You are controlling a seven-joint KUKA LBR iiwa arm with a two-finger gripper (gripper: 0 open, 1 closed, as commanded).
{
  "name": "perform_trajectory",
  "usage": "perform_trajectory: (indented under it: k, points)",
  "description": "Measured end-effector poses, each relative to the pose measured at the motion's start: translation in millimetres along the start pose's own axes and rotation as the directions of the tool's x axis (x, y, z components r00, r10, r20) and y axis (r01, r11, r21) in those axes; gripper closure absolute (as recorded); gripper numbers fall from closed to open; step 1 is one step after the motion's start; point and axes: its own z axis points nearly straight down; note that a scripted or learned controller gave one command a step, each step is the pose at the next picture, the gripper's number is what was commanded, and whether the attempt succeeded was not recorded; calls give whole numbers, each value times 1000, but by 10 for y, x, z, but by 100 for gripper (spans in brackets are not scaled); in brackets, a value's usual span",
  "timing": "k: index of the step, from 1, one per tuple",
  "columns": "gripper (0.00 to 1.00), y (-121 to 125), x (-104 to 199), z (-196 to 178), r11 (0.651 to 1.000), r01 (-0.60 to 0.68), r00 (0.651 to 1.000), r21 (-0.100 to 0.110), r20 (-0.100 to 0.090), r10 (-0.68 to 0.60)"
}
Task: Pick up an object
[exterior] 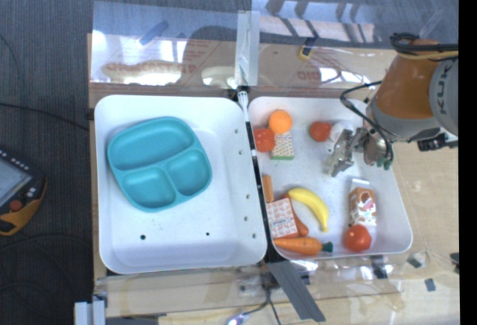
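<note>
Nearest the camera, along the front wall of the right bin (406, 230), a carrot (298, 245) lies lengthwise beside a tomato (357, 238) in the front right corner. Just behind the tomato and touching it stands a small juice carton (362, 205) with a printed face too small to read. Left of it a banana (311, 206) curves across the middle of the bin, and a red-and-white checked box (281, 216) lies near the dividing wall; its print cannot be read either. In the left bin (149, 241) a teal three-compartment plate (158, 162) sits tilted toward the left side. Farther back in the right bin, a red piece (264, 139) touches a small pack with a green lower edge (282, 146), and an orange (280, 121) rests just behind them; a small red ball (320, 130) lies to their right. The arm (406, 96) comes in from the right over the tabletop (432, 204), its orange band above the wrist, where part of the white letters "KU" can be read. The wrist angles down and left, placing the gripper (340, 161) low over bare bin floor between the red ball and the carton, apart from both. Its jaws point down toward the floor with nothing seen between them; whether they are spread or closed cannot be told.
</note>
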Motion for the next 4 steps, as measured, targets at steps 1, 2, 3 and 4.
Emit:
perform_trajectory:
  k: [1,2,3,4]
  points:
    - [0,0,8,17,1000,0,1000,0,-2,0]
    - [0,-232,936,-7,983,181,983,-1,-2,-181]
    - [0,536,1317,-28,992,129,992,-4,12,-129]
    - [0,780,1236,-15,987,161,987,-1,1,-161]
